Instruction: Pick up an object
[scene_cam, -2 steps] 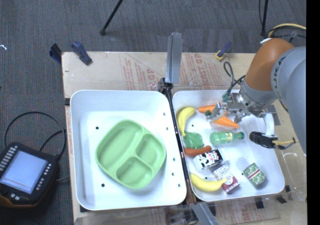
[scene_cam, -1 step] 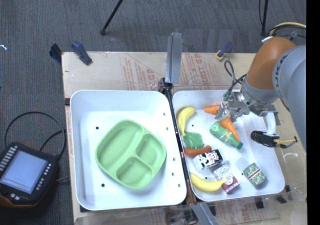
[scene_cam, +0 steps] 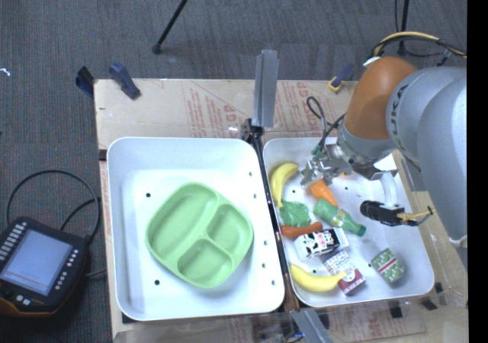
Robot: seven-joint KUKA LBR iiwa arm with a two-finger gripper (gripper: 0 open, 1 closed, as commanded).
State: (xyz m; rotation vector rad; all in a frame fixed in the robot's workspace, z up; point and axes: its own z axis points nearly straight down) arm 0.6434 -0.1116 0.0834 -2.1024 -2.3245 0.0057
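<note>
the arm reaches in from the right of the frame, its hand (scene_cam: 319,170) low over the right bin (scene_cam: 415,258) just above an orange carrot (scene_cam: 323,190); whether it is open or closed i cannot tell. lower in that bin lie a banana (scene_cam: 314,279), small cartons and a green bottle (scene_cam: 340,218). the left bin (scene_cam: 126,181) holds a green divided tray (scene_cam: 200,235).

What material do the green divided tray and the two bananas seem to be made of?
Green divided tray: likely moulded plastic, matte, with an even pale green colour and rounded compartment edges. Bananas: probably plastic toy fruit, smooth, uniformly yellow and slightly glossy; real fruit cannot be excluded.
</note>
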